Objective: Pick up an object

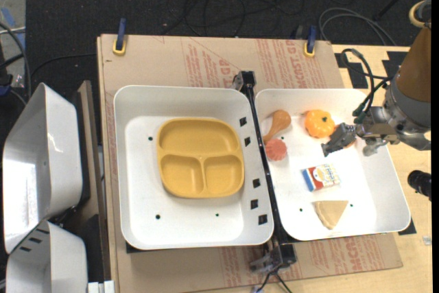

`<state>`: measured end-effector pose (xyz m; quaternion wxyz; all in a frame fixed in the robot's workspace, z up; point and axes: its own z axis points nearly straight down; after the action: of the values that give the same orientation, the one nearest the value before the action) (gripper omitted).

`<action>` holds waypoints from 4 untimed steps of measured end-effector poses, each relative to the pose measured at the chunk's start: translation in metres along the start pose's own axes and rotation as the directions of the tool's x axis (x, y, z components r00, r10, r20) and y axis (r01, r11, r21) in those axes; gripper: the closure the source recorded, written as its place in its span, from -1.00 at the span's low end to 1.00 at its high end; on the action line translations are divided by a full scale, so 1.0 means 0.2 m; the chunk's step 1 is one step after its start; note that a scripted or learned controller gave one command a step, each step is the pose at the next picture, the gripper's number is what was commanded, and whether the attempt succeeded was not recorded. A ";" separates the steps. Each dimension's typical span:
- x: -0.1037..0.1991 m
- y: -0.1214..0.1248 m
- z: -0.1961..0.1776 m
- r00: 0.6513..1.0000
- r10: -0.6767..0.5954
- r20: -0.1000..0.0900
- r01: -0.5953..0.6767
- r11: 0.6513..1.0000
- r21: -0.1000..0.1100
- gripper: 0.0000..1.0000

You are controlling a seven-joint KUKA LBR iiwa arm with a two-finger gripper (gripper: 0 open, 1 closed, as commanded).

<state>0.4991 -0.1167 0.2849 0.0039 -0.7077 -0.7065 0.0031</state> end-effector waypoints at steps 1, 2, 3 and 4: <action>0.00 0.01 -0.02 1.000 -0.002 0.001 0.002 1.000 -0.010 -1.00; 0.00 0.01 0.30 1.000 0.000 0.000 0.000 1.000 -0.003 -1.00; 0.03 -0.02 0.61 1.000 0.000 -0.001 0.000 1.000 -0.002 -1.00; 0.03 -0.06 0.91 1.000 0.001 -0.001 -0.001 1.000 -0.004 -1.00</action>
<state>0.4852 -0.1112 0.1027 0.0027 -0.7080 -0.7062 0.0014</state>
